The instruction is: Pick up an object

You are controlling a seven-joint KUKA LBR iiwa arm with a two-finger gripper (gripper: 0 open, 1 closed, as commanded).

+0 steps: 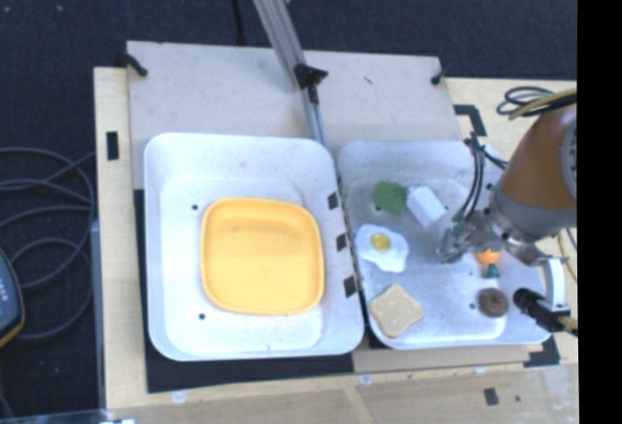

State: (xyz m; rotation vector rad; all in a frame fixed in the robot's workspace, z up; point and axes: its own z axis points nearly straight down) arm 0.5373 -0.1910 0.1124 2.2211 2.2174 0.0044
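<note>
The right bin (428,156) holds several small items: a green piece (390,196), a white block (426,205), a fried egg toy (381,247), a slice of toast (396,309), a brown round piece (493,301) and a small orange and green item (488,259). My gripper (455,247) is down inside this bin at its right side, just right of the egg and below the white block. The orange item lies close to its right. The wrist hides the fingertips.
The left bin (165,169) carries a yellow square plate (262,255) at its middle. A metal pole (277,14) slants up from the bins' far edge. Cables (530,101) lie at the bench's right.
</note>
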